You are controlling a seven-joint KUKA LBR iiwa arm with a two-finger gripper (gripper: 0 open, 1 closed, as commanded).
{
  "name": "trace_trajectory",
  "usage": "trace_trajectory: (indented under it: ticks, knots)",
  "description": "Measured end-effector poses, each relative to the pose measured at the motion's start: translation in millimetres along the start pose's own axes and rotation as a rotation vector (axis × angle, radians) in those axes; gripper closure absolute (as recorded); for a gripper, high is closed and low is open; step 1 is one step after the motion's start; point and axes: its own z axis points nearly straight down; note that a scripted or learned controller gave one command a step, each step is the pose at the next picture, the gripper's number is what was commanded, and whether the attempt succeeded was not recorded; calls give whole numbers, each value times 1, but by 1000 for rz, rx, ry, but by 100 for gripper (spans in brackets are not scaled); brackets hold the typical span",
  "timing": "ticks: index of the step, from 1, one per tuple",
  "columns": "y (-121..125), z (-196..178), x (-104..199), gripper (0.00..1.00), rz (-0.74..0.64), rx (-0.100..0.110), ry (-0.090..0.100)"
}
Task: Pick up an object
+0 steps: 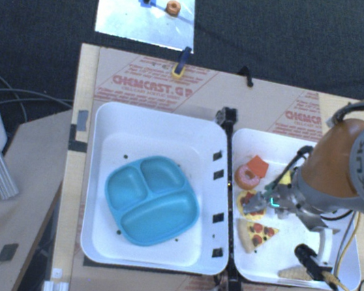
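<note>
My gripper [261, 199] hangs low over the middle of the right bin [238, 265], right above a small red and dark toy item [250, 202] that it partly hides. Just left of it lie a pink-frosted donut [247, 178] and an orange block [257, 166]. A pizza slice [256, 234] rests on the bin floor in front of the gripper. A tan wedge [294, 271] lies at the bin's near right. Nothing shows clearly between the fingers.
The left bin [112, 130] holds a blue divided tray [151, 199]. A black divider with clips [225, 204] runs between the bins. My arm covers the right bin's far right part. A yellow item [287, 176] peeks out beside the wrist.
</note>
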Motion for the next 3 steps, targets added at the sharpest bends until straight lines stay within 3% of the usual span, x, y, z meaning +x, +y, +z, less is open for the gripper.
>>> trace_trajectory:
  ticks: [2,3]
  knots:
    - [-28,21,-1,0,4,-15,-2]
    - [-7,12,-2,0,-2,-2,-1]
